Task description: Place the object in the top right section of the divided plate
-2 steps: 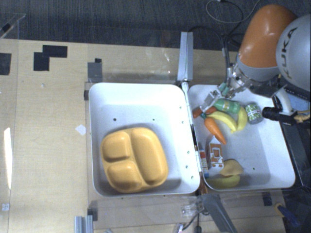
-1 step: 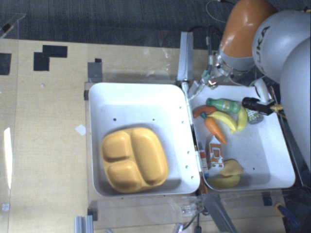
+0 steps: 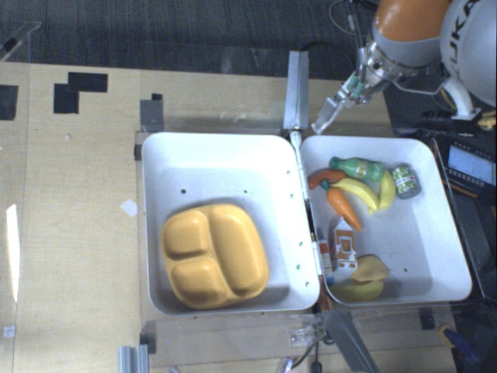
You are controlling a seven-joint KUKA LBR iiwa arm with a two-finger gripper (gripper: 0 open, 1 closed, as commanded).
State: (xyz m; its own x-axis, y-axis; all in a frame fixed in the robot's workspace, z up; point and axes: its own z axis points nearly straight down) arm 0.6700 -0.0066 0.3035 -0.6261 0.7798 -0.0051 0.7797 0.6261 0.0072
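We see the fingers [image 3: 328,119] hanging above the far rim of the right bin [image 3: 435,286], nothing between them; their tips look close together, though the view is too small to be sure. Well below them lie a green bottle [image 3: 359,167], banana [image 3: 365,193] and carrot [image 3: 342,207]. Farther down-left, the yellow divided plate [image 3: 214,255] sits in the left bin [image 3: 210,158].

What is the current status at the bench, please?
End effector above the right bin's far-left corner, holding nothing. Divided plate in left bin, sections bare. Bottle, bananas, carrot in right bin.
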